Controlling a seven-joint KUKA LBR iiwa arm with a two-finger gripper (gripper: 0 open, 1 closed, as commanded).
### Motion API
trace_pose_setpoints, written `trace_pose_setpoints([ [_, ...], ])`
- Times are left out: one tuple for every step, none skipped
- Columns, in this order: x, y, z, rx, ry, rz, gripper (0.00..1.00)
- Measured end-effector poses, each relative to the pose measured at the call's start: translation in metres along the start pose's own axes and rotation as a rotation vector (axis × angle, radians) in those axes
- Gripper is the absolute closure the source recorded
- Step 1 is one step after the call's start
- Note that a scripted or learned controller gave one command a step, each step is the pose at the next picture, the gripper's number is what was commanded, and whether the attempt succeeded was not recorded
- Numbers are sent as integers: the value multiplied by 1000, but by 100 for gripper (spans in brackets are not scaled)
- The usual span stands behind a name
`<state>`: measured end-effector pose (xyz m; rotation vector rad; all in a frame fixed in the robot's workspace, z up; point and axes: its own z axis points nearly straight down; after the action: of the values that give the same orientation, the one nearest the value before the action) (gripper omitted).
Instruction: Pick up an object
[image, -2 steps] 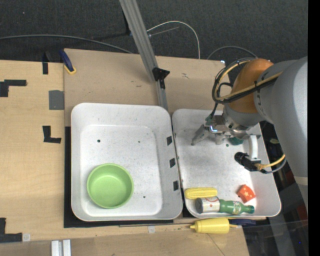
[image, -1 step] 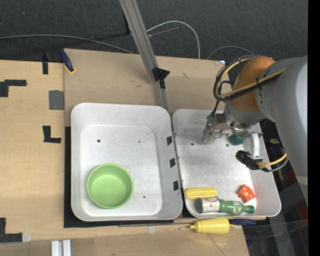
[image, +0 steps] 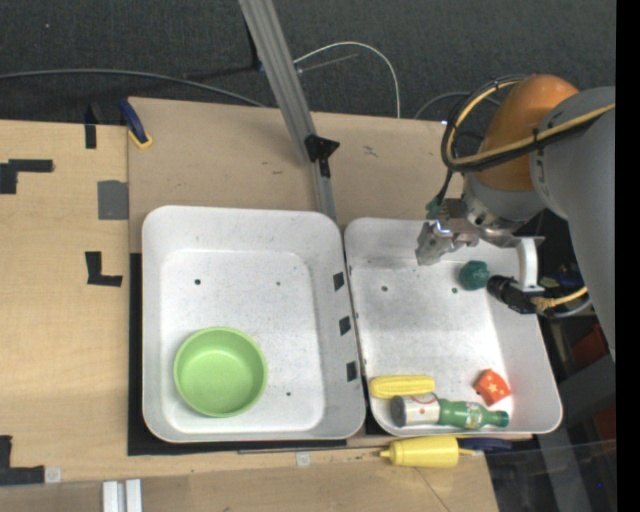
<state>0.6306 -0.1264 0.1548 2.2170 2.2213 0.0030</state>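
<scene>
Hand over right bin's far edge (teal ball nearby)

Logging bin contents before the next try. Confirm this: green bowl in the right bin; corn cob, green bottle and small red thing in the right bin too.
One error: the camera view shows the green bowl in the left bin, not the right bin. The corn cob, green bottle and small red thing are in the right bin.
</scene>
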Motion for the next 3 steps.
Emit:
trace_pose_setpoints([
  [1,5,-43,0,0,0,100],
  [2,6,-94,-1,0,0,100],
  [57,-12,-80,7,2,-4,100],
])
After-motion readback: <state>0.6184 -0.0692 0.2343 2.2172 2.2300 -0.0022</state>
